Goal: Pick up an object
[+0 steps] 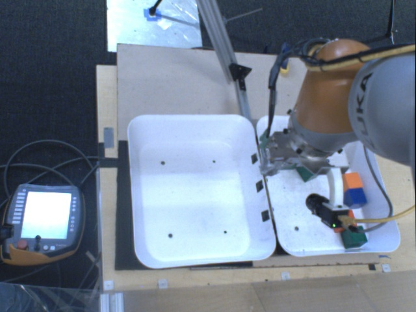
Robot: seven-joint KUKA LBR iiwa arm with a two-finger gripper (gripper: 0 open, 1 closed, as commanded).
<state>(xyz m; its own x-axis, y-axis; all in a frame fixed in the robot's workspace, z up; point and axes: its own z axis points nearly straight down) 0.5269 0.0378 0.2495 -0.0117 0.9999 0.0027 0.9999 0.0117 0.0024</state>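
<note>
My gripper (284,159) hangs low over the left part of the right bin (383,242), close to the wall shared with the other bin. The orange wrist band and grey arm hide much of that bin's far half. A dark green object (305,173) peeks out just right of the gripper, partly hidden under it. A blue block with an orange top (354,188) lies farther right. A green block (355,239) sits near the bin's front right corner. I see nothing between the fingers from this angle.
The left bin (140,132) lies beside the right one, their walls touching in the middle. A slanted metal pole (221,38) rises behind the bins. A teach pendant (42,223) with cables rests on the floor to the left.
</note>
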